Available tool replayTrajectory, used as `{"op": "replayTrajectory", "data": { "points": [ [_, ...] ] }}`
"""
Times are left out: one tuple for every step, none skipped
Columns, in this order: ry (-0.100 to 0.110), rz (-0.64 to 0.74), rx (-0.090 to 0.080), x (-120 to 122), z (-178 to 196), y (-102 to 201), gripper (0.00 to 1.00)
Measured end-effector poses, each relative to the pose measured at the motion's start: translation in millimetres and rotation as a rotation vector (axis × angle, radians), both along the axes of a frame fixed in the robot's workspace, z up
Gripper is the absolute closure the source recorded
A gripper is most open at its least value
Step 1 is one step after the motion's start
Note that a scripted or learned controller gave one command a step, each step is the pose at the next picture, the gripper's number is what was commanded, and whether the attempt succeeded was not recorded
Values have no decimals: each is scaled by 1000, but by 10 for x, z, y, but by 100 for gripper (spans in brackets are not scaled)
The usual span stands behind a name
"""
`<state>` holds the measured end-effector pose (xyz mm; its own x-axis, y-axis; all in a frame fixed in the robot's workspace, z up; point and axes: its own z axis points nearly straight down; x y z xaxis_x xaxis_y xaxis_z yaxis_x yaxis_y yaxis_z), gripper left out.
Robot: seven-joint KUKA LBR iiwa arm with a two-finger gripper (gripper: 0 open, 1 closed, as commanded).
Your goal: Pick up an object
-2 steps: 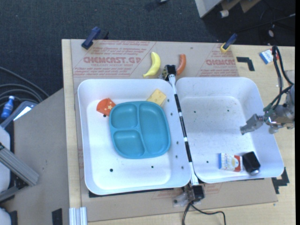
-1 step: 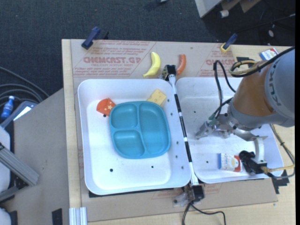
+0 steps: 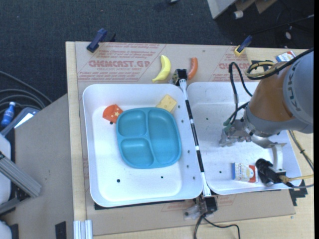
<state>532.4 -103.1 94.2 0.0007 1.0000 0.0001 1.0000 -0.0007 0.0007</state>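
Near the front edge of the right bin (image 3: 209,108) you have a small white, red and blue box (image 3: 243,172). Your gripper (image 3: 232,137) sits over that bin's middle, apart from the box; you can't tell whether it is open or closed. The left bin (image 3: 99,158) carries a blue divided plate (image 3: 148,136), a yellow block (image 3: 167,103) and an orange-red piece (image 3: 112,112) at its far edge.

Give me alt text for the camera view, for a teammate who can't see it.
The gripper is over the middle of the right bin, apart from a small white, red and blue packet lying nearer the camera. The left bin holds a blue divided plate, a yellow block and an orange toy.
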Motion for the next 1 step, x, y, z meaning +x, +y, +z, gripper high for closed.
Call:
{"op": "replayTrajectory", "data": {
  "points": [
    [1,2,1,90,906,791,100]
  ]
}}
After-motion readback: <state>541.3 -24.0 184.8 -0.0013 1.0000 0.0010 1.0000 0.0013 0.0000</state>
